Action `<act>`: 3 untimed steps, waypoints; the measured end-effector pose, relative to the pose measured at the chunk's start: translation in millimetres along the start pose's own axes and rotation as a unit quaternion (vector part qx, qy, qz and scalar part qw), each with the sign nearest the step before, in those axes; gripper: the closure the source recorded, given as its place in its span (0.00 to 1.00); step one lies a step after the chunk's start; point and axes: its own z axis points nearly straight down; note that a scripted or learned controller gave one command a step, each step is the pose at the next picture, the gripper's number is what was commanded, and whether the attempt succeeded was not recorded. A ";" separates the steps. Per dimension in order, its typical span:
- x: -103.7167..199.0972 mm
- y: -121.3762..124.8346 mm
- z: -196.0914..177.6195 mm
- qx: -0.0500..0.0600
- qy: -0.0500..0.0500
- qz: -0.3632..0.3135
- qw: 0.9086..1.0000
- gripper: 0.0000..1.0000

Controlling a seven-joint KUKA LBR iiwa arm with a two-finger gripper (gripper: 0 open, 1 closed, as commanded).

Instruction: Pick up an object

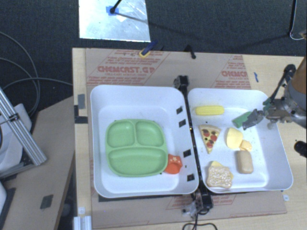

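The right bin (273, 143) holds several toy foods: a yellow corn cob (209, 110), a pizza slice (209, 137), a pale yellow wedge (233, 138) with a small orange piece (246, 145) against it, a tan roll (244, 162) and a slice of toast (219, 175). My gripper (245, 120) reaches in from the right, hovering over the bin's upper right part, just above and right of the pale yellow wedge. I see nothing held in it.
The left bin (110, 97) holds a green divided plate (136, 147) with a small red-orange toy (173, 164) at its lower right corner. A black divider (188, 128) with clips joins the two bins. Cables run across the dark floor behind the bench.
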 end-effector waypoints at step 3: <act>-17.9 -47.8 152.8 0.001 0.001 0.002 1.000 0.00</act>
